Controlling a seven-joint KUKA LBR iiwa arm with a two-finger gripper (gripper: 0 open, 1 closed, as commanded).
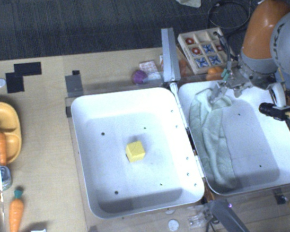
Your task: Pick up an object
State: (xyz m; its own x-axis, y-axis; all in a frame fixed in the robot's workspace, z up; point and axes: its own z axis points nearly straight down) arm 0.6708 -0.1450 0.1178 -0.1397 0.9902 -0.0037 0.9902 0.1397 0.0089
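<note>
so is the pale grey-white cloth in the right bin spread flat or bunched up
Bunched up: the pale grey-white cloth lies in rumpled folds along the left side of the right white bin, with bare floor beside it.

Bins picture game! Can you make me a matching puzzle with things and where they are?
Things:
1. yellow block
2. pale cloth
3. gripper
4. purple ball

Places:
A. on the bench behind the left bin
B. at the far edge of the right bin, by the cloth's top
C. in the middle of the left bin
D. in the left half of the right bin

Pairs: 1-C, 2-D, 3-B, 4-A
</note>
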